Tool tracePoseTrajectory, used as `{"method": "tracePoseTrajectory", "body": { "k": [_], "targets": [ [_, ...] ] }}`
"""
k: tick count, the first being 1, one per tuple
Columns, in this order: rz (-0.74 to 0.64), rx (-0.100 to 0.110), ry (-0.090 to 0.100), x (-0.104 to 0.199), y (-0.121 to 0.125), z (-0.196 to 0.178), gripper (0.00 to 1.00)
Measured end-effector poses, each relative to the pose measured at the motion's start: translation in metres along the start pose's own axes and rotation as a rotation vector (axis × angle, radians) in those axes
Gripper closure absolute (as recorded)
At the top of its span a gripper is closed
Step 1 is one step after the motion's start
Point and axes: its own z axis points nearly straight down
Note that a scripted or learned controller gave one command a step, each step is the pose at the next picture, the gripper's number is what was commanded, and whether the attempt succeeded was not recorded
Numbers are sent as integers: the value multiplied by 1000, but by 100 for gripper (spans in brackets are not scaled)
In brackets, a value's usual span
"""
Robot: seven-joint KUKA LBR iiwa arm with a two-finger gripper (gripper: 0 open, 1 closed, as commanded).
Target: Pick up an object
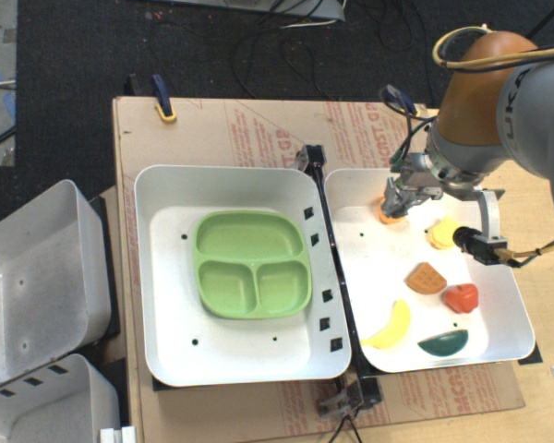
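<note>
Dark floor, cables, cardboard-topped bench. Gripper (402,195) low in right bin (508,317), far corner, over small orange piece (391,214); grip state unreadable. Probably light, hard, slick plastic: pinch across middle. Nearby: yellow piece (440,234); farther out, banana (390,326). Beyond divider, green tray (253,264).

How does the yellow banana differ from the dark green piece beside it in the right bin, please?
The banana is yellow, long and curved, lying aslant; the dark green piece is shorter, half-moon shaped and lies level. The banana lies nearer the divider, the green piece nearer the bin's outer corner. Both rest loose on the bin floor.
</note>
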Motion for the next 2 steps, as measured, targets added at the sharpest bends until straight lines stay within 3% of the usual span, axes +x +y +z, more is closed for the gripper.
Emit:
{"method": "tracePoseTrajectory", "body": {
  "k": [1, 2],
  "targets": [
    [4, 1, 0, -1, 4, 63, 0],
    [5, -5, -1, -1, 5, 49, 100]
  ]
}}
